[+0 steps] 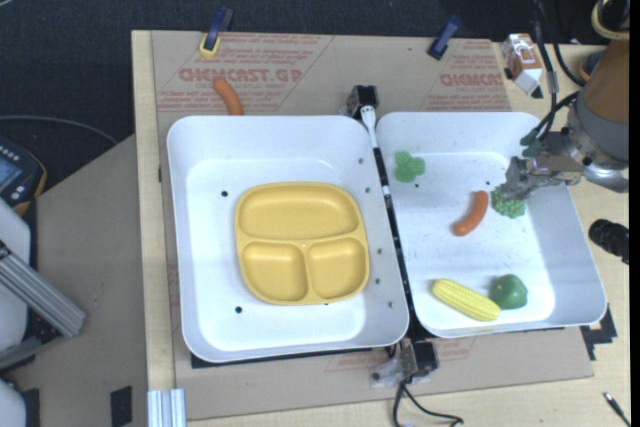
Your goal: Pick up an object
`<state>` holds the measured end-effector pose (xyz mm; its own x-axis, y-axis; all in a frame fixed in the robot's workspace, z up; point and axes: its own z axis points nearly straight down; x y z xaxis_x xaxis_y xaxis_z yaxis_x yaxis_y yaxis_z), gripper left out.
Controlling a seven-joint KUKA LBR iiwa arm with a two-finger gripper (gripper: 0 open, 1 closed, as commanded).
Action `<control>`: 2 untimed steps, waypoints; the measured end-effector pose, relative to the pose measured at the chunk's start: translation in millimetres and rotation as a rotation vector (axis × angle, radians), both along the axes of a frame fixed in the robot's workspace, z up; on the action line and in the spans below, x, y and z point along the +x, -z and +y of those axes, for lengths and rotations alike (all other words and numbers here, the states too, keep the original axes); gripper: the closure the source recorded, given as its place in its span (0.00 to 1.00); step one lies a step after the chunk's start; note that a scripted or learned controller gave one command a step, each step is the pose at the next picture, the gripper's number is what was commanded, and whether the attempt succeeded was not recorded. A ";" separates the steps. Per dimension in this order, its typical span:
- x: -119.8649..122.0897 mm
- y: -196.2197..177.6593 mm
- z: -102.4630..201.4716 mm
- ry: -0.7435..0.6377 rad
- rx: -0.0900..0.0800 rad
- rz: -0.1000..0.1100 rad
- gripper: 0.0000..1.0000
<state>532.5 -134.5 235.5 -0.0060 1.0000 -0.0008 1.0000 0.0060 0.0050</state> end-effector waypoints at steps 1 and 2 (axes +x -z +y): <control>36.6 7.4 43.5 0.001 0.000 0.001 1.00; 70.9 5.0 87.4 0.001 0.001 0.000 1.00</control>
<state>603.4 -47.1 230.5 -0.0049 1.0000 -0.0002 1.0000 0.0049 0.0048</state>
